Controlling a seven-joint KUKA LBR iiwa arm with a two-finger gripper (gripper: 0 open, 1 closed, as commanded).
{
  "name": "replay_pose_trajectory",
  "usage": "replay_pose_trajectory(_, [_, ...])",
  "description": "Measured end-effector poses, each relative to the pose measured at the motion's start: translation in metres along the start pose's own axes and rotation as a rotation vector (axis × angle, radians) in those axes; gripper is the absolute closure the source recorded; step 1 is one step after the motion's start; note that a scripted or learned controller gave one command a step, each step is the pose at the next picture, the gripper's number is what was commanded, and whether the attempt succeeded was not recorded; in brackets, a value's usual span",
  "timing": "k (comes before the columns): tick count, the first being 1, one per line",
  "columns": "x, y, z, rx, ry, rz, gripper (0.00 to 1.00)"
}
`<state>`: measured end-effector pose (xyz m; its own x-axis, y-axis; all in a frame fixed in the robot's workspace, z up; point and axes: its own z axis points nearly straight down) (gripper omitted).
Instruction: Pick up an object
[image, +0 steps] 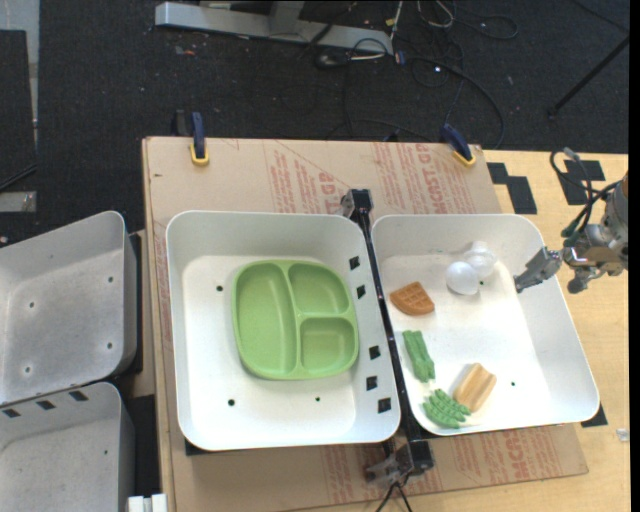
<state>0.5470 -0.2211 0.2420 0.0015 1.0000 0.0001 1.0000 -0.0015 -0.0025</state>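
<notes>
Dark carpet strewn with cables surrounded a cardboard-topped bench (300, 170) on which two shallow white bins sat side by side. Going from the left, the left bin (200, 400) held a green divided plate (296, 319), lying flat near its middle with three compartments, none of them holding anything. Across the black divider, the right bin (560, 385) carried all the loose items. A brown waffle-like piece (412, 298) lay near the divider, with a green bean pod (418, 354) below it and a second, knobbly green piece (444, 409) at the bin's lower edge, just beside a tan bread roll (475, 386). Further right and higher sat a white rounded object (467, 270), hard to identify against the white floor.

At the far right, the gripper (556, 268) hung over the right bin's upper right rim, well apart from every item. One dark finger (536, 268) was visible, angled in over the bin wall; whether the fingers were apart or together could not be told from this angle, and nothing was seen between them.

As a judgement, the pick had not yet begun: every object rested on the bin floor, and approach, descent, closing and lift all remained.
</notes>
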Motion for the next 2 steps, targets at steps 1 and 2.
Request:
replay_pose_trajectory(1, [0.001, 0.003, 0.064, 0.002, 0.001, -0.001, 0.0])
replay_pose_trajectory(2, [0.002, 0.007, 0.124, -0.003, 0.0, -0.001, 0.0])
